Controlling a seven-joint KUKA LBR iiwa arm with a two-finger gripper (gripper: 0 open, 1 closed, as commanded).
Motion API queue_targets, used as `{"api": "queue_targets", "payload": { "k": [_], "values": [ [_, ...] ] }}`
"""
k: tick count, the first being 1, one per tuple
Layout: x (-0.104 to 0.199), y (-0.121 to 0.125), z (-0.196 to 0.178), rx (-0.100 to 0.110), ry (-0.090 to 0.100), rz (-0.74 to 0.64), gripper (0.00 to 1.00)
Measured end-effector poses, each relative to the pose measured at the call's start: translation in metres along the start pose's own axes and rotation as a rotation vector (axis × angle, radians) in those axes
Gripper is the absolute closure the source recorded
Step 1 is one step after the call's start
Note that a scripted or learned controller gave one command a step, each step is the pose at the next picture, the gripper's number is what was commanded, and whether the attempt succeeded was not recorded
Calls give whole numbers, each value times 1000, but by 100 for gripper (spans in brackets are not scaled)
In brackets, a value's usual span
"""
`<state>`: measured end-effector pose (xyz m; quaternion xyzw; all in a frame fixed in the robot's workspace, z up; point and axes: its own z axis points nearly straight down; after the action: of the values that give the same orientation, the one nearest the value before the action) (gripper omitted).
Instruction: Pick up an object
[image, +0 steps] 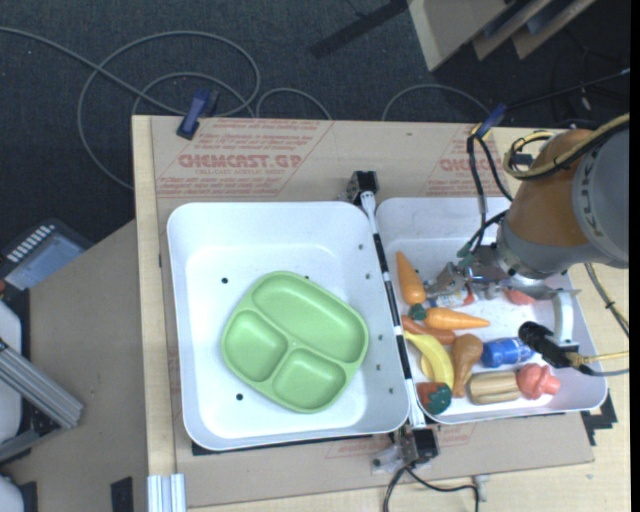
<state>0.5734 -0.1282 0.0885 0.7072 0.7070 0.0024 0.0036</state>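
The right bin (425, 222) holds several toy foods. An orange carrot (408, 278) stands along its left wall and a second carrot (456, 319) lies across the middle. Below them are a yellow banana (434, 355), a brown pear-shaped piece (465, 356), a blue object (505, 351), a tan roll (494, 386) and a pink-red piece (537, 380). My gripper (455, 286) is low over the bin's middle, just above the lying carrot and to the right of the standing one. The grey arm with its orange band (545, 195) hides the bin's upper right part.
The left bin (200, 250) holds a green three-part plate (293, 341). A small green and red piece (435, 397) sits in the right bin's lower left corner. Black cables (490, 170) hang beside the arm. A ridge (385, 290) separates the bins.
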Motion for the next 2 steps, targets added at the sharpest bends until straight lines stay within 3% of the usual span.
{"api": "queue_targets", "payload": {
  "k": [1,2],
  "values": [
    [-26,-49,0,-1,-1,1,0],
    [-86,25,0,0,2,-4,0]
  ]
}}
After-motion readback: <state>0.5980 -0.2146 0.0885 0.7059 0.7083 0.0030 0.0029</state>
